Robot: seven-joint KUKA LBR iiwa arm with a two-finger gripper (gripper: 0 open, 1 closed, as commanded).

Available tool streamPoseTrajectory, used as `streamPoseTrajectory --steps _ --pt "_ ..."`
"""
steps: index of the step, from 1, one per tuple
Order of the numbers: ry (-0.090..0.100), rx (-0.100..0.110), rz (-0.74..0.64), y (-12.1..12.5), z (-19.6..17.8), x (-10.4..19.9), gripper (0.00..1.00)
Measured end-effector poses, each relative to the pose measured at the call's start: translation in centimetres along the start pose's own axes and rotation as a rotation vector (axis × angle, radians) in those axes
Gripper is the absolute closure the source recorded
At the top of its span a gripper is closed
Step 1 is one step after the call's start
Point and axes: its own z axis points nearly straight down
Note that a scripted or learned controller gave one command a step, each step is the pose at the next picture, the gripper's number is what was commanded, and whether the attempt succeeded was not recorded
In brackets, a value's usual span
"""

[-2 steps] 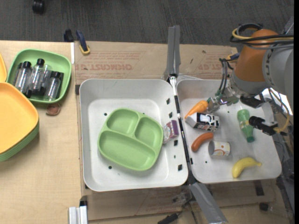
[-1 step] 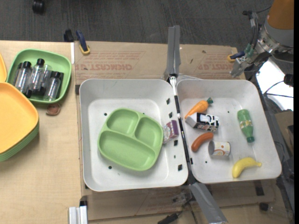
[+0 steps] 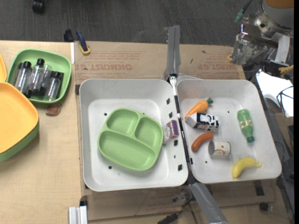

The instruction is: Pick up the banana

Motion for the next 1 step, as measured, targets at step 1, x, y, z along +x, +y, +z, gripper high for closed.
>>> streamPoseTrajectory --steps 1 --pt "0.0 0.001 0.08 -0.93 -4.01 3.13 1.0"
